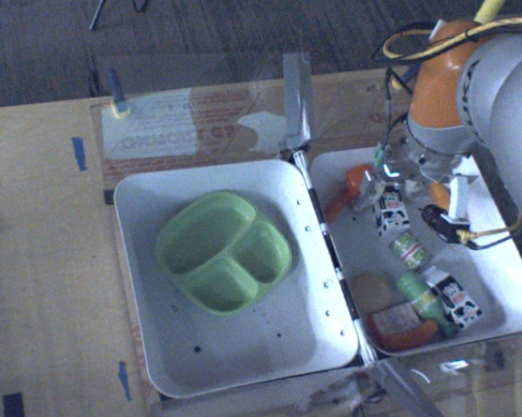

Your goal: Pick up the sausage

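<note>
- Two white bins sit side by side on the bench (46, 305): the left bin (157, 357) holds one green divided plate (224, 252); the right bin (508, 300) is crowded (two small cartons, a green bottle, orange pieces).
- One sausage (405, 325) lies at the right bin's near edge, touching the bottle (421, 295).
- The pincer (390, 198) hovers at the far end, well apart from it; I cannot tell its opening.
</note>
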Controlling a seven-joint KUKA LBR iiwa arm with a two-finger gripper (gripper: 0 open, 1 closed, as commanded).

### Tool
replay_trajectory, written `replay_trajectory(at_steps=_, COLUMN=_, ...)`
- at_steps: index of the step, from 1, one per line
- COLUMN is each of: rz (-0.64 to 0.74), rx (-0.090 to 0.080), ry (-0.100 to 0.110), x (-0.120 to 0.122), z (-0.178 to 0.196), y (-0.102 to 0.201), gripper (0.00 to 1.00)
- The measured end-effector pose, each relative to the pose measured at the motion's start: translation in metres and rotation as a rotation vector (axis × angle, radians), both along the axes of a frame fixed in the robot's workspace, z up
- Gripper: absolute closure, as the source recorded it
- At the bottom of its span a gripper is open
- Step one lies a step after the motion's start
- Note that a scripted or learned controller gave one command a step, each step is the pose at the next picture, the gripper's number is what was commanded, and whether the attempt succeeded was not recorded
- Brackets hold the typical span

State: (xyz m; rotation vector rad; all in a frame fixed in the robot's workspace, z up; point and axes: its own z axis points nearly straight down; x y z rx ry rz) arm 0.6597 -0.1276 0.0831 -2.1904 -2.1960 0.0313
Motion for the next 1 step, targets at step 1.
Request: replay_trajectory(at_steps=1, rz=0.000, rx=-0.001, ry=0.000, x=0.0000, z=0.0000, y=0.0000, gripper=0.00)
